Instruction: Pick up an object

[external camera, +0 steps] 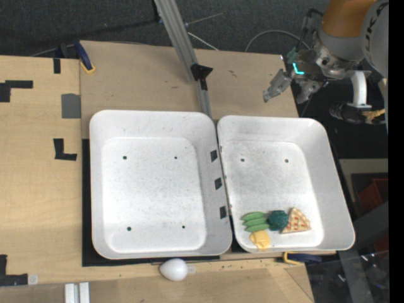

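Observation:
Several small toy foods lie in the near corner of the right bin (pixel 315 169): a green pea pod (pixel 254 219), a dark green broccoli piece (pixel 277 219), an orange pizza slice (pixel 296 221) and a yellow piece (pixel 260 238), all close together. My gripper (pixel 289 93) hangs above the bench beyond the right bin's far edge, well away from the foods. It is open, with nothing between its fingers.
The left bin (pixel 151 182) sits beside the right one. A white egg-shaped object (pixel 173 269) rests on the bench in front of the left bin. A slanted metal pole (pixel 183 43) comes down to the bins' shared far edge.

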Motion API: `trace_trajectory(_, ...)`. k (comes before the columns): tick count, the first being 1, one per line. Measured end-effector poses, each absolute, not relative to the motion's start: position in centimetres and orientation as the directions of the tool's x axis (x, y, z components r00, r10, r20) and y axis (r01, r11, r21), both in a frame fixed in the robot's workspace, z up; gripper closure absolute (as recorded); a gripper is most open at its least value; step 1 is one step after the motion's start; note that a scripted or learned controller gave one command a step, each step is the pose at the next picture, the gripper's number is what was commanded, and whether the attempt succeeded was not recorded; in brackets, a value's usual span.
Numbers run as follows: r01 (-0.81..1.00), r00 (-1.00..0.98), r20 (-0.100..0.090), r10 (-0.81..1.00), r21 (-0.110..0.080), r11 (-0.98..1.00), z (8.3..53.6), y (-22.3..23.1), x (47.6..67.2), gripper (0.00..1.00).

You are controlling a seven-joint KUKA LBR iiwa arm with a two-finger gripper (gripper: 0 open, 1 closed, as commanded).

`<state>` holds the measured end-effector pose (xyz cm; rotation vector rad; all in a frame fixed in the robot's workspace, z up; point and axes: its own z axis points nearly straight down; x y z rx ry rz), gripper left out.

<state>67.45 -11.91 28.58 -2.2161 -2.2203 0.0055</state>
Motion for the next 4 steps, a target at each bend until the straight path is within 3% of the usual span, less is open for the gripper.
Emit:
trace_trajectory(1, 1.0, -0.003, -0.001, 1.0, -0.002, 0.003, 28.8, -11.9, 67.5, 0.0)
trace_trajectory(2, 1.0, -0.003, -0.001, 1.0, -0.008, 0.003, 22.5, -11.7, 68.0, 0.0)
trace_trajectory(4, 1.0, -0.002, 0.0, 1.0, -0.008, 0.002, 10.6, -11.5, 66.8, 0.0)
